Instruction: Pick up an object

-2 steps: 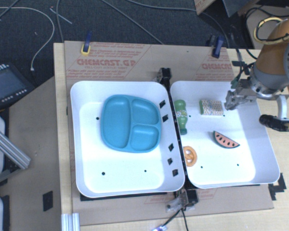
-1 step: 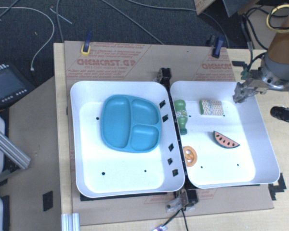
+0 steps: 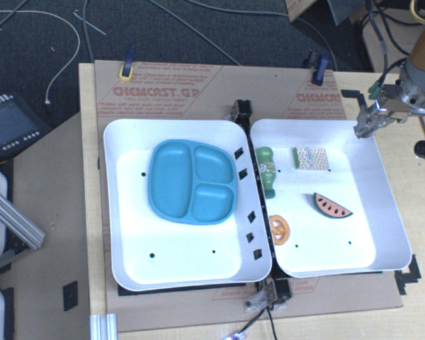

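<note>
Nothing is picked yet — the end effector [image 3: 368,124] hovers at the right bin's [image 3: 382,211] far right corner, its state I cannot tell; the watermelon-slice toy [image 3: 332,207], green plastic bottle [image 3: 267,171], patterned square block [image 3: 312,158] and pretzel-shaped toy [image 3: 280,229] lie untouched inside

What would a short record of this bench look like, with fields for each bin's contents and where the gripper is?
left bin: blue divided plate
right bin: green bottle by the left wall, patterned square block, watermelon slice toy, pretzel toy
gripper: above the right bin's upper right corner, apart from every object
held object: none seen
task state: pick not yet done
</note>
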You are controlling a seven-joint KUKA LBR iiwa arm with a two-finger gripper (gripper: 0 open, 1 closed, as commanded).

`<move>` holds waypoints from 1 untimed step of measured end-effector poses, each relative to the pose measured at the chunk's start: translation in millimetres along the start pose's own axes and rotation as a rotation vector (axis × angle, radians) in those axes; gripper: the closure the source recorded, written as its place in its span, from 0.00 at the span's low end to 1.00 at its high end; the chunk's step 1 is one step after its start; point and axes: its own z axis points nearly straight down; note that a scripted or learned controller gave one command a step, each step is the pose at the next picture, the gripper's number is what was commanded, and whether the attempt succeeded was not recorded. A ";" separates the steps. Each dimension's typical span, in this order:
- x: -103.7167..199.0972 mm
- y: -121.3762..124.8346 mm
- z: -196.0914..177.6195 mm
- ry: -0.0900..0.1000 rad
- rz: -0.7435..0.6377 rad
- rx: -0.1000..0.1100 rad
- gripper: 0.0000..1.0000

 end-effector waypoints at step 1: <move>51.3 -14.1 9.9 0.005 -0.004 0.009 1.00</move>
